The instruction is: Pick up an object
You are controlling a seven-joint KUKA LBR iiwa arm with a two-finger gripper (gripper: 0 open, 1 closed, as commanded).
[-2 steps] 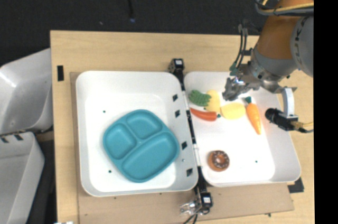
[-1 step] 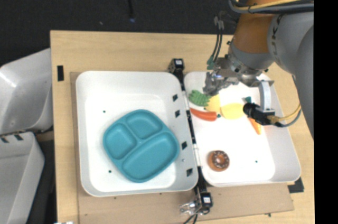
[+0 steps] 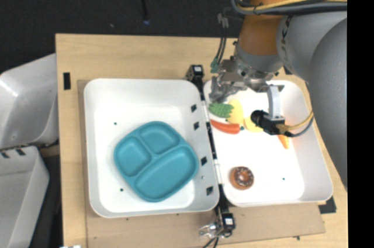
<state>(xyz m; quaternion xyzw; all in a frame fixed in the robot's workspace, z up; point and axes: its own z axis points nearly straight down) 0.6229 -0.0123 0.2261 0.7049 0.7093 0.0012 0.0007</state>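
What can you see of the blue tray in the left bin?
The blue tray is a teal, plastic-looking plate with rounded corners and three sunken compartments: two smaller ones toward the upper left and top, one larger along the lower right. It lies flat, face up, turned at an angle to the walls of the left bin, on the floor at about the middle. Its compartments hold nothing. It touches the bin floor and nothing else; the gripper is over the other bin.
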